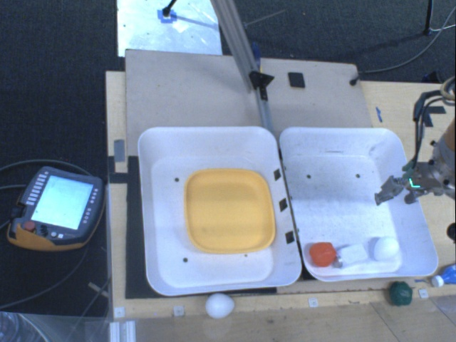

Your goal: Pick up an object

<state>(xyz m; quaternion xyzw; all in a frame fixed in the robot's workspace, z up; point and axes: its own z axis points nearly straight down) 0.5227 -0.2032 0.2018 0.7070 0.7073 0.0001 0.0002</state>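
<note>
Camera view shows two white bins side by side on the bench. The left bin (153,191) holds a square yellow plate (230,209) lying flat in its middle. The right bin (335,155) has three small things along its near edge: an orange-red ball (322,254), a white block (352,254) just beside it, and a white ball (386,248) next to the block. The gripper (395,192) reaches in over the right rim of this bin, above the bare floor and well apart from the three things. Its two fingers look spread apart, with nothing between them. Outside the bins, a white egg-shaped thing (220,306) lies on the bench near the left bin's front edge, a dark green ball (400,293) lies near the right bin's front corner, and a control pendant (55,208) rests on the floor at the far left.
</note>
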